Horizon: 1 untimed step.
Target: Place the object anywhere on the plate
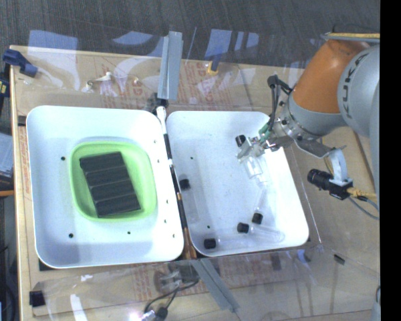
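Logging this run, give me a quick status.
Gripper over right bin, near its back edge. Dark object lying on green plate, left bin. Nothing in the way.

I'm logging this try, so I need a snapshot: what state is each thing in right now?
Green plate: sits in the left bin, bearing a dark ridged block.
Dark ridged block: lies flat on the plate, slightly askew.
Left bin: holds the plate.
Right bin: holds a clear object and small black pieces.
Clear object: lies in the right bin, hard to make out.
Gripper: over the right bin's upper part.
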Available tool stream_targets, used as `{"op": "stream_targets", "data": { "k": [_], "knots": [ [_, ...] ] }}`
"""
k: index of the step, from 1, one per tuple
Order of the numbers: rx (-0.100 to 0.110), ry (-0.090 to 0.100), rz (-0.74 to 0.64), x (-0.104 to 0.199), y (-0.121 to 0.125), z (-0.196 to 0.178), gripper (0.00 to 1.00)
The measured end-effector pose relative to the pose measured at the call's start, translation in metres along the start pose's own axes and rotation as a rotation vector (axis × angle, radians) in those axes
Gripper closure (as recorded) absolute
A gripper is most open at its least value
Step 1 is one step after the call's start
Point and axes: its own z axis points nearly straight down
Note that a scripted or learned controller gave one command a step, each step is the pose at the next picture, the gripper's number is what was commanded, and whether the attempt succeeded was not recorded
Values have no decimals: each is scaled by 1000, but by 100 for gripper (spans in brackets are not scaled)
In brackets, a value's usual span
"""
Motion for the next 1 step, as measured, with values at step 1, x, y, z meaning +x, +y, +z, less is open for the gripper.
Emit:
{"op": "stream_targets", "data": {
  "k": [1],
  "knots": [
    [0,0,0,0,0,0,0]
  ]
}}
